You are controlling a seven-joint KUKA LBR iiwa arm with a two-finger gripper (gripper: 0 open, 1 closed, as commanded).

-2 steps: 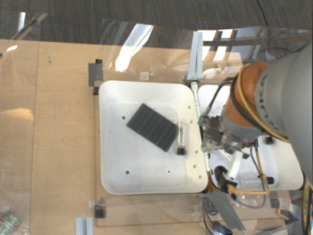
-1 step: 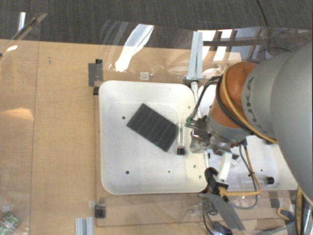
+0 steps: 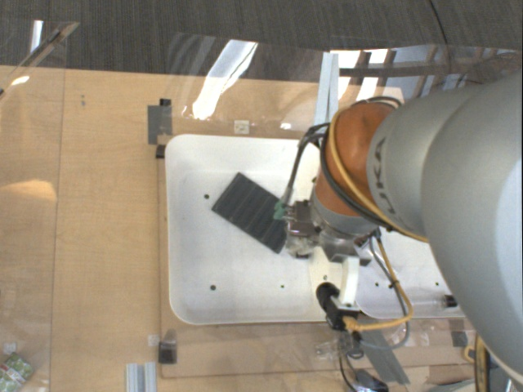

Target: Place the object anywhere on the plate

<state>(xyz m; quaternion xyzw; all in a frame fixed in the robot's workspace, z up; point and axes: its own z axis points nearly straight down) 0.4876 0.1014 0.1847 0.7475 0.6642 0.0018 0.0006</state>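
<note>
A dark ribbed rectangular plate (image 3: 252, 211) lies tilted inside the white bin (image 3: 196, 292) on the wooden tabletop (image 3: 90, 219), toward the bin's middle. The grey arm (image 3: 458, 202) with its orange band (image 3: 355, 149) reaches in from the right, its wrist hanging over the plate's right end. Whether the gripper is wide, narrow or holding anything, I cannot tell

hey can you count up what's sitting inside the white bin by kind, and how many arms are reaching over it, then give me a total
Dark ribbed rectangular plate, lying flat in the white bin: 1
Grey robot arm with an orange band, its wrist over the plate's right end: 1
Total: 2
</note>
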